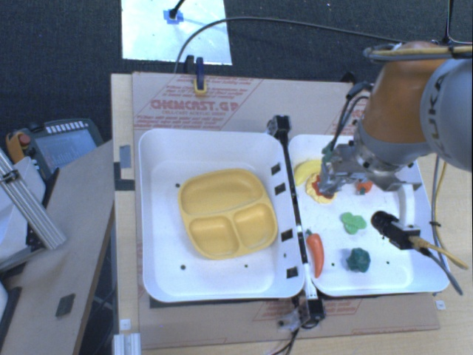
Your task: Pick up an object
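Observation:
In the right bin (pixel 399 276) my gripper (pixel 327 183) hangs low over the bin's upper left part, right above a small red piece (pixel 318 193) that lies against a yellow banana-shaped piece (pixel 302 172). A small orange-red piece (pixel 363 188) peeks out just to the right of the gripper. Further toward the front lie a light green piece (pixel 352 222), a dark green lump (pixel 358 259) and an orange carrot (pixel 315 252) with a green top, close to the bin's left wall. The wrist hides the bin's back right part.
The left bin (pixel 159 250) holds a yellow divided plate (pixel 225 213) with three compartments. A black divider rail (pixel 290 198) runs between the two bins. A grey bench corner and a control pendant (pixel 63 148) stand off to the left.

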Robot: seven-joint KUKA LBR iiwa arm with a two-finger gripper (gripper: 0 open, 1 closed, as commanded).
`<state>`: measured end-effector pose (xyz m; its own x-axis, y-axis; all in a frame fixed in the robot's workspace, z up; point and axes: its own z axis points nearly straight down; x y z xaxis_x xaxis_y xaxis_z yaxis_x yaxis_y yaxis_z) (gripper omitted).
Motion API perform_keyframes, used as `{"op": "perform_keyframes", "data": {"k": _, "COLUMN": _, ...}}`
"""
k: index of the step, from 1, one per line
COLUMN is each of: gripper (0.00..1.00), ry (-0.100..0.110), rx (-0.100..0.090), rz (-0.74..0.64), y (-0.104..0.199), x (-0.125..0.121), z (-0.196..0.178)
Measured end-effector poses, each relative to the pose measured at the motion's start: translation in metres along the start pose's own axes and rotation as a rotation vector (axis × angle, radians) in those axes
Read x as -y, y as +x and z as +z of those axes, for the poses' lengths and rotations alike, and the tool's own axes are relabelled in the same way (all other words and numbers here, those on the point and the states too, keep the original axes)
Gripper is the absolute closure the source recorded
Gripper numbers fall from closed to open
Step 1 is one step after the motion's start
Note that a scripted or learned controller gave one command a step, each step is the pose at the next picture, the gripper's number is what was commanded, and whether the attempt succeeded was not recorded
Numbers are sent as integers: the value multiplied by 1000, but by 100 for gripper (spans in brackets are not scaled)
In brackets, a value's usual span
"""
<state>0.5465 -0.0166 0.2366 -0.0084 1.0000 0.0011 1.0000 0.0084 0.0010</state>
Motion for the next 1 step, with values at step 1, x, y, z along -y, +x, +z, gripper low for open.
{"op": "perform_keyframes", "data": {"k": 1, "gripper": 100, "ry": -1, "rx": 0, "rz": 0, "y": 45, "x": 6, "z": 9}}
